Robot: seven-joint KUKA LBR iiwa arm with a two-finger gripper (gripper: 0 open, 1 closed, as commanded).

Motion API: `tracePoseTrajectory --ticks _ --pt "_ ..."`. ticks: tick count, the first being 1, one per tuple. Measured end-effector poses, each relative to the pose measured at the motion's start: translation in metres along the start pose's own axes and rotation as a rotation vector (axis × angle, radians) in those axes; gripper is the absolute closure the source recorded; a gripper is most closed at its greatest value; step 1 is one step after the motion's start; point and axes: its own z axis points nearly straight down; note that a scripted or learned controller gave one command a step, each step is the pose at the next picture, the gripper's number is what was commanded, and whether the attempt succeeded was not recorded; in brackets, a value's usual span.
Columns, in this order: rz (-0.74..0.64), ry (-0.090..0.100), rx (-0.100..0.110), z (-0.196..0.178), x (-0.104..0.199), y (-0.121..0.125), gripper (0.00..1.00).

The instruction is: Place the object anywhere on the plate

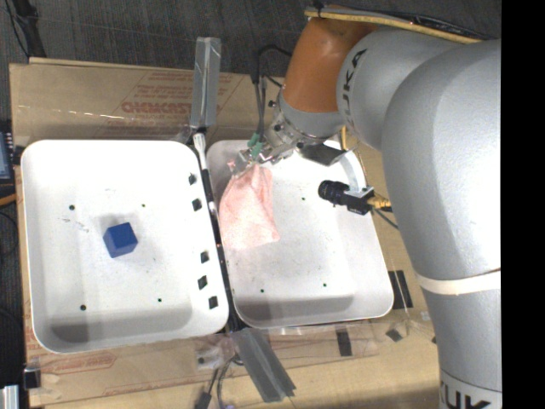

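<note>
A pale pink, crumpled cloth-like object (249, 208) is in the left part of the right bin (341, 288). Its top end narrows to a bunch right at my gripper (254, 155), which comes down from the orange-banded wrist (319, 66) at the bin's far left corner. The fingers look shut on that bunched end, and the rest of the pink object trails down toward the bin floor. A small blue cube (120, 239) rests on the floor of the left bin (51, 177), well away from the gripper.
The big grey arm body (443, 186) covers the right side of the bench. A black cable fitting (345, 195) juts out over the right bin. A black-clipped divider (209, 228) separates the bins. Cardboard (94, 100) lies behind them.
</note>
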Motion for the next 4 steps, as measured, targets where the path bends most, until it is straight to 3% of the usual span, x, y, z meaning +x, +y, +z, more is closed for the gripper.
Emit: tracePoseTrajectory --ticks 1,3,4 --pt "-0.007 -0.002 -0.003 -0.04 0.001 0.001 1.0" --pt "-0.82 -0.003 0.0 -0.036 0.099 0.034 1.0" --pt "-1.153 -0.006 -0.001 -0.026 0.141 0.057 1.0"
